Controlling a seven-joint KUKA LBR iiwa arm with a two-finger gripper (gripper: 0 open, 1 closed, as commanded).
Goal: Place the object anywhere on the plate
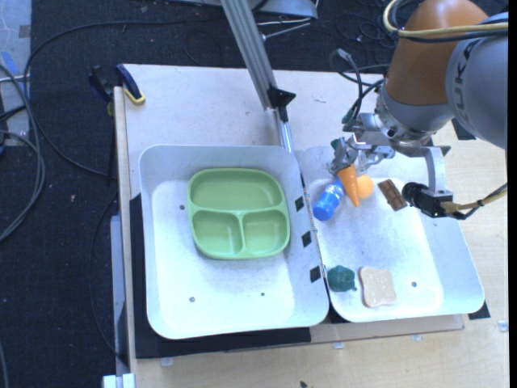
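Green and three-sectioned, the plate (240, 212) sits in the upper middle of the left bin (161, 297), with bare white floor around it, widest toward 6 o'clock and narrower toward the bin's 12 o'clock rim. Its right edge lies near the wall where the two bins meet.

In the right bin (452, 273), the orange carrot-shaped object (355, 186) lies at the 12 o'clock end, close to the upper rim. The tool (355, 158) is directly above it, its fingers coming down around the carrot's upper end; whether they are pinching it or merely touching cannot be told at this slant. A blue bottle-like item (326, 201) lies just beside the carrot at 8 o'clock, close to the dividing wall. A brown block (391, 194) lies at the carrot's 3 o'clock, apart from it.

Toward the bin's 6 o'clock edge sit a dark green lump (342, 278) and a tan slice of toast (377, 286), near each other. The middle of the right bin between these two groups is open floor.

The grey arm (477, 63) with its orange band enters from 2 o'clock, over the surface (194, 103).
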